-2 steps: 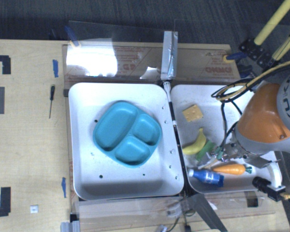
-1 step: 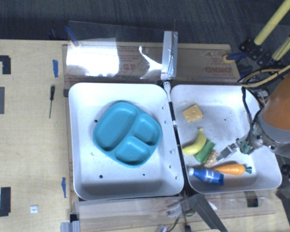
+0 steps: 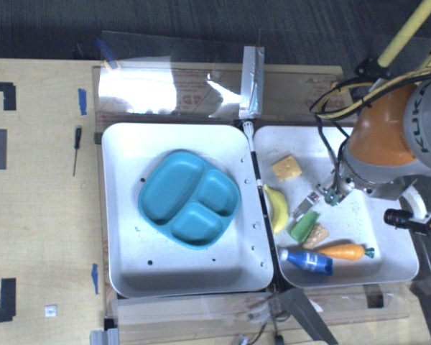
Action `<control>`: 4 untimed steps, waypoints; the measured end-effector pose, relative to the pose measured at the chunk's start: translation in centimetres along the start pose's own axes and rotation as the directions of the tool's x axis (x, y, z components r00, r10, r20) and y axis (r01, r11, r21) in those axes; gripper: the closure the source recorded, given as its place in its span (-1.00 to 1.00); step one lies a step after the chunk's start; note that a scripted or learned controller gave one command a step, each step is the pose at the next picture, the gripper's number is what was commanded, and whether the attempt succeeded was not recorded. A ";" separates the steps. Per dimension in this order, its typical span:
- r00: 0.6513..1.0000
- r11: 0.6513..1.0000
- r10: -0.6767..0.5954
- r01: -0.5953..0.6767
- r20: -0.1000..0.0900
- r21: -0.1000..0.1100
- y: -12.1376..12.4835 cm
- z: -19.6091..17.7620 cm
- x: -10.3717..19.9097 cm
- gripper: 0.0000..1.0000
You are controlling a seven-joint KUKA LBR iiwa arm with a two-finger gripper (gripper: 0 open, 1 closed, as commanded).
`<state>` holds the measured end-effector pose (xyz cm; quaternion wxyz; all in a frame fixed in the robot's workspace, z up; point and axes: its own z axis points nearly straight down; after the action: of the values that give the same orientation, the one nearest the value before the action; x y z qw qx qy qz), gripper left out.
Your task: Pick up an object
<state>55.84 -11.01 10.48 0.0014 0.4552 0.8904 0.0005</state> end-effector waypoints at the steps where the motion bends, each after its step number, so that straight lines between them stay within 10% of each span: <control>1: 0.936 0.936 0.351 -0.351 0.004 -0.012 -6.3 1.3 3.2 -1.00; 2: 0.863 0.863 0.505 -0.505 0.000 -0.011 -7.9 1.4 1.7 -1.00; 3: 0.864 0.864 0.504 -0.504 0.003 -0.019 -7.7 0.2 1.6 1.00; 4: 0.864 0.864 0.504 -0.504 0.001 -0.014 -7.8 0.4 1.7 -1.00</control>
<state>48.52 -14.19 10.04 0.0063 0.6719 0.7406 0.0055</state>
